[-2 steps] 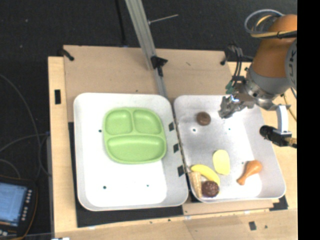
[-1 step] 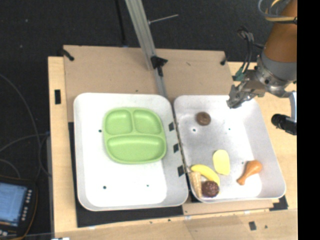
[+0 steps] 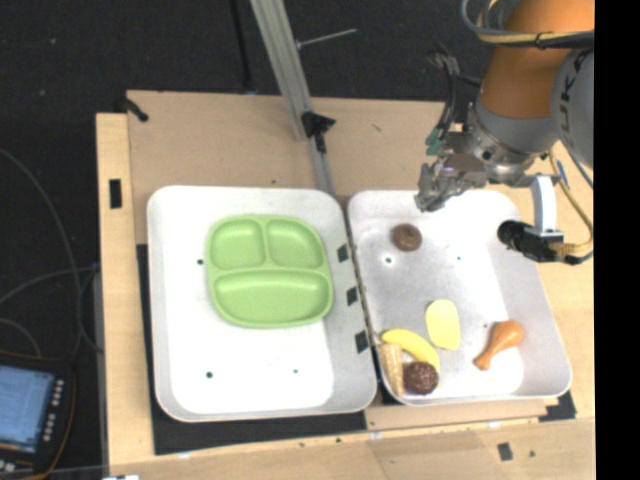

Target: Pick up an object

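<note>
Gripper (image 3: 432, 200) above right bin's (image 3: 520, 393) far edge, finger state impossible to tell, brown round piece (image 3: 405, 236) just below, green divided plate (image 3: 270, 271) in left bin (image 3: 250, 393)

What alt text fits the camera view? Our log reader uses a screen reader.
The gripper hangs over the right bin's far edge, near a small brown round item. Toward that bin's near edge lie a banana, a pale yellow piece, an orange drumstick and a dark ball. The left bin holds a green divided plate.
</note>
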Action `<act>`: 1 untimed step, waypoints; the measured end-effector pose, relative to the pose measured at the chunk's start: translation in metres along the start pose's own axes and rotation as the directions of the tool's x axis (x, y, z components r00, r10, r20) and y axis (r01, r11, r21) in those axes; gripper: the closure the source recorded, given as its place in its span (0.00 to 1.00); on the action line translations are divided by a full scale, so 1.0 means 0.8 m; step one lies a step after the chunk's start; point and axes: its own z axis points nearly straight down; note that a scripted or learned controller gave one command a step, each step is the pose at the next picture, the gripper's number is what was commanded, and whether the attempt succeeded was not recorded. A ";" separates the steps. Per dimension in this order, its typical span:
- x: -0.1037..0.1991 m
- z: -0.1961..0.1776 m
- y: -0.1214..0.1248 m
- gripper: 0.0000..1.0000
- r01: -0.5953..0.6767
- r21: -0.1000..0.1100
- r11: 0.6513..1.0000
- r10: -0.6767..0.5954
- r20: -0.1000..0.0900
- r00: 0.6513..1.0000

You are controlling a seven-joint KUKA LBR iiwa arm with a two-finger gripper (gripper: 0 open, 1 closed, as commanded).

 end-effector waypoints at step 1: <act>0.071 0.024 -0.003 1.00 0.000 0.003 1.000 0.000 -0.001 1.000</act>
